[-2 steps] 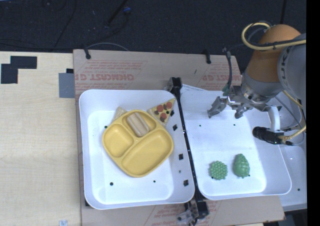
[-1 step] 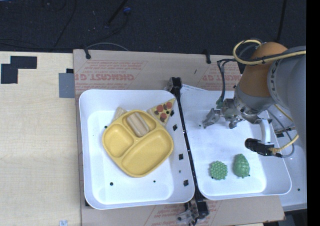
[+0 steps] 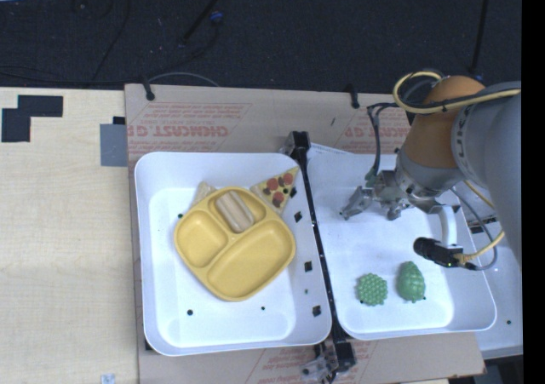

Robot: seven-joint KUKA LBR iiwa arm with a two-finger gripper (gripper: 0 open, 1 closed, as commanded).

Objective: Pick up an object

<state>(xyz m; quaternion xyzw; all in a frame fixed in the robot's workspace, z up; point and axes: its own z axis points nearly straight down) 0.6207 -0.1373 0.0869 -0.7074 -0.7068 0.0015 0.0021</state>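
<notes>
Two white bins sit side by side on the bench. In the left bin (image 3: 162, 306) a yellow tray (image 3: 247, 259) is seen, with a tan piece (image 3: 234, 209) lying in its top part. A toy pizza slice (image 3: 279, 186) lies at the tray's top right edge, touching it or just beside it.

In the right bin (image 3: 477, 318) two green things are found near the front wall. A round bumpy green ball (image 3: 371, 289) lies on the left. A smooth green lump (image 3: 410, 281) lies just beside it on the right, and the two are a little apart.

The arm (image 3: 485, 152) is reached in from the right, and the gripper (image 3: 375, 203) is held over the back part of the right bin. Its grey fingers (image 3: 353, 209) are seen spread wide apart. Nothing is seen between them, so nothing is held.

The green things lie toward the front of the bin from the gripper, lower in the view. The ball is almost straight below it in the view, and the lump is a bit more to the right. Both are well apart from the fingers. The ball is round, so no long side has to be matched. The lump looks a bit longer from back to front.

It is judged that the pick has not been started. The gripper would have to be moved forward and down over one green thing. The ball seems the nearer one.
</notes>
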